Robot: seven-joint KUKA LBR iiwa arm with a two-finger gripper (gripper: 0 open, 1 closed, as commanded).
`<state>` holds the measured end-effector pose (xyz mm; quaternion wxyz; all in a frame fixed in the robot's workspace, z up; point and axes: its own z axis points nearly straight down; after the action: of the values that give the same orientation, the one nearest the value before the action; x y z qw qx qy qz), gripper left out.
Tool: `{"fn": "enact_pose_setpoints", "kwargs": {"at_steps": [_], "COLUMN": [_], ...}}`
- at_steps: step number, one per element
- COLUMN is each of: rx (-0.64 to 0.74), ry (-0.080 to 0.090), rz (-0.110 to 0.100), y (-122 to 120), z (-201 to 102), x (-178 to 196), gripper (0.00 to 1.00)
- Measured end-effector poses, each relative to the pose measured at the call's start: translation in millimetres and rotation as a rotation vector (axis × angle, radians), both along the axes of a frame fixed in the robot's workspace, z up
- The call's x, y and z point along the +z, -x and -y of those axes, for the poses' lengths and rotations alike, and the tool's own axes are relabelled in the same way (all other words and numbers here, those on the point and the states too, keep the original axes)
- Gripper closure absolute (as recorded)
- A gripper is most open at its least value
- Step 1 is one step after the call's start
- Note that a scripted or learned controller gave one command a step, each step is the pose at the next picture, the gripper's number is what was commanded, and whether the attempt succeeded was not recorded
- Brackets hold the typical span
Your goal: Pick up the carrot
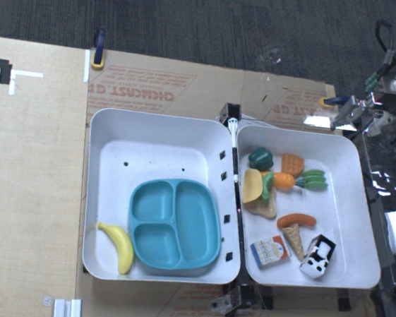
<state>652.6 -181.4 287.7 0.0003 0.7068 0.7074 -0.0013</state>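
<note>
The carrot (285,181) is a short orange toy with green leaves pointing right. It lies in the upper middle of the right bin (360,208), between an orange waffle piece (292,163) above and a sausage (297,220) below. My gripper (360,114) hangs over the bench just beyond the right bin's far right corner, well up and to the right of the carrot and apart from it. Nothing shows in its grasp.
Also in the right bin are a green vegetable (260,157), a yellow chip (252,186) on a bread slice (265,207), an ice cream cone (293,239), a small carton (270,252) and a cow toy (318,257). The left bin (114,145) holds a blue divided plate (175,224) and a banana (120,246).
</note>
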Motion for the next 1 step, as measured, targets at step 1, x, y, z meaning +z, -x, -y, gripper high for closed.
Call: {"fn": "enact_pose_setpoints", "kwargs": {"at_steps": [1], "rx": [-0.032], "ry": [-0.001], "rz": [-0.001], "y": [9.6], "z": [-31.0], "x": [-165.8], "gripper": [0.00]}}
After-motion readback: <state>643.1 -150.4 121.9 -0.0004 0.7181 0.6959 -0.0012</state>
